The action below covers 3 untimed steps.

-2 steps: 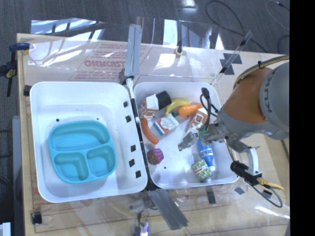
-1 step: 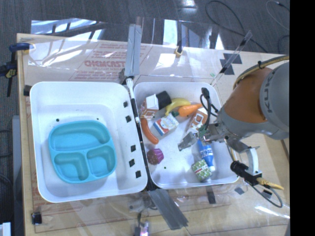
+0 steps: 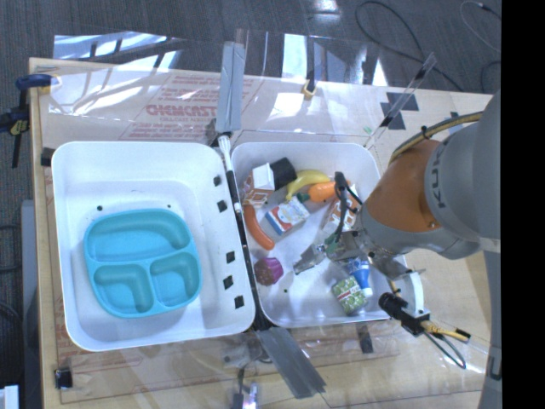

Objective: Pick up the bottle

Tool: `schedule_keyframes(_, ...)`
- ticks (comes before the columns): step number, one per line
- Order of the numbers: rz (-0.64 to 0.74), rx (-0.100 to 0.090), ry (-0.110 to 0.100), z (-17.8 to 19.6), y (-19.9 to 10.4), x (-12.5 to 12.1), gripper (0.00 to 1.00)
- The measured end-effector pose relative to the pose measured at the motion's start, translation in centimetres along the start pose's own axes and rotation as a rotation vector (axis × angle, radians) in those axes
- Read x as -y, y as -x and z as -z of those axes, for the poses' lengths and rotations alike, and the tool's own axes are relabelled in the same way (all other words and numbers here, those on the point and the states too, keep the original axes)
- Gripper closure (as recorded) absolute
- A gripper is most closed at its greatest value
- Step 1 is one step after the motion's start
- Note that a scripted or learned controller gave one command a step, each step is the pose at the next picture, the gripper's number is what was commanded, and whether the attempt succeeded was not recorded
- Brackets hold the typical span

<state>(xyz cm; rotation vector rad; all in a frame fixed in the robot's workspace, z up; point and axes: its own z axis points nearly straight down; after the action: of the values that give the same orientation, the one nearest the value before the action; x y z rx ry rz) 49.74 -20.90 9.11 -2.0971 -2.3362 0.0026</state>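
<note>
The bottle [image 3: 352, 288] lies on its side near the front right of the right bin [image 3: 294, 313]. It is small, with a blue cap and a green label. My gripper [image 3: 328, 250] hangs low in that bin, just up and left of the bottle, under the orange band of the arm. The wrist hides much of the gripper, and nothing can be seen held in it.
The right bin also holds a banana [image 3: 308, 180], an orange piece [image 3: 322, 192], a red sausage [image 3: 258, 227], a purple ball [image 3: 269, 269], a small carton [image 3: 285, 217] and a black-and-white box [image 3: 272, 175]. A blue divided tray [image 3: 140, 260] lies in the left bin [image 3: 77, 173].
</note>
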Motion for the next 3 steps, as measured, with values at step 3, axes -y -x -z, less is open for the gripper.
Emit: schedule_keyframes(3,-0.078,-0.002,-0.001,2.9,0.0,0.3,0.0)
